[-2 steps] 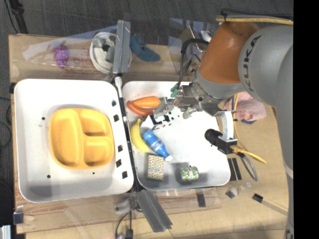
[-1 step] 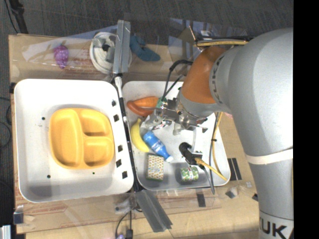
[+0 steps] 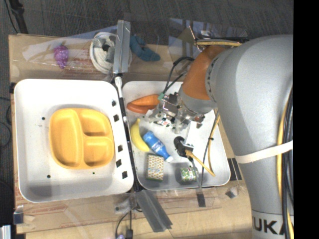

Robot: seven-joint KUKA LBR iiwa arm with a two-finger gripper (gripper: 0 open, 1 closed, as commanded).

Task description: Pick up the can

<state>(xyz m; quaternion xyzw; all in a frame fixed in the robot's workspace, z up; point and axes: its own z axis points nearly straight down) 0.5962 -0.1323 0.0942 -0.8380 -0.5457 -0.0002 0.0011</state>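
Note:
The can point(image 3: 188, 174), small with a green and silver pattern, lies near the front right corner of the right bin point(image 3: 222, 176). My gripper point(image 3: 167, 115) is low over the back half of that bin, just right of the carrot point(image 3: 144, 103) and well behind the can. The arm's grey body and orange band point(image 3: 197, 78) cover the bin's back right part.
A banana point(image 3: 135, 133) and a blue bottle point(image 3: 156, 144) lie left of centre in the right bin, with a patterned box point(image 3: 155, 167) in front of them. A black cable end point(image 3: 180, 145) hangs near the can. The left bin point(image 3: 30, 183) holds a yellow divided tray point(image 3: 82, 136).

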